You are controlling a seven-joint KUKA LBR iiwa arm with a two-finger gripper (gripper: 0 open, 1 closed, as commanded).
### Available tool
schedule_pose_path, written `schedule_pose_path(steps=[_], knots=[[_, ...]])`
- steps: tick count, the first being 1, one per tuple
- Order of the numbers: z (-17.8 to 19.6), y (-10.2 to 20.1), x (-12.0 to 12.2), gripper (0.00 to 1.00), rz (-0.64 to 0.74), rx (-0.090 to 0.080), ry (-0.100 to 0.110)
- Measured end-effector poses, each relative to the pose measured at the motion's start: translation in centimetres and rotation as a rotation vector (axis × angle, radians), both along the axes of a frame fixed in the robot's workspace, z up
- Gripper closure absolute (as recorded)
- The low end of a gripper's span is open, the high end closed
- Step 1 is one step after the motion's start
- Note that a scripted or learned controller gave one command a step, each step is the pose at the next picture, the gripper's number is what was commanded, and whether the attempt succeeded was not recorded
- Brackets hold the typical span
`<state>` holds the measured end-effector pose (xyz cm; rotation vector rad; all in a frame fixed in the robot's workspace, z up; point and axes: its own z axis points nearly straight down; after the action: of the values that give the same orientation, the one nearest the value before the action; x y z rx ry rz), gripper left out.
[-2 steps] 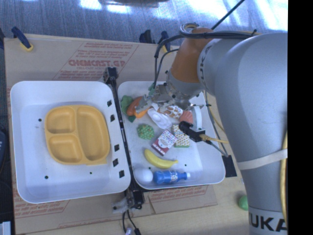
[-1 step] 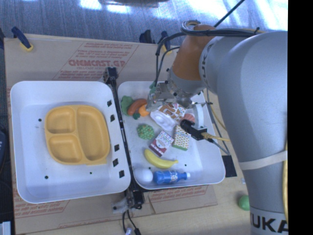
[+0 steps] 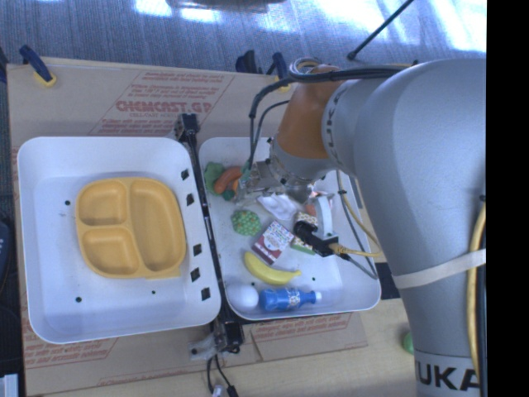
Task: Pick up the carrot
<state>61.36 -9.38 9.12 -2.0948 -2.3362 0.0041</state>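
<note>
The arm [image 3: 388,139] reaches in from the right and hangs low over the right bin [image 3: 357,298], its orange band above the wrist sitting over the bin's far half. The gripper [image 3: 263,177] is down at the far left corner of that bin, right beside the carrot [image 3: 227,180]. From this angle it is impossible to tell whether the claw is spread or closed, or whether it has anything in it; the wrist hides much of the tool.

The carrot lies in the right bin near its far left corner, an orange piece with a green top [image 3: 214,173] beside it, close to the divider between the bins. It appears to rest on the bin floor, not lifted. Nothing in view shows it clamped.

Judged from this, the task is not done. The approach looks largely made, with the tool brought close to the target; the grasp and the lift remain, as far as can be seen.

Other items crowd the same bin: a green ball [image 3: 245,222] just in front of the carrot, a small box [image 3: 274,240], a banana [image 3: 269,270], a blue bottle [image 3: 288,299] and a white egg [image 3: 242,295] along the near edge. The left bin [image 3: 41,246] holds a yellow tray [image 3: 130,227] with three compartments, well apart from the work.

The clutter near the carrot is a likely risk for a clean pick.
</note>
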Motion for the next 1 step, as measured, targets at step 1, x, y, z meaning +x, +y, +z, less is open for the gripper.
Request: schedule_pose_path(steps=[1], knots=[[-0.48, -0.61, 3.18, 1.00, -0.138, -0.001, 0.051]])
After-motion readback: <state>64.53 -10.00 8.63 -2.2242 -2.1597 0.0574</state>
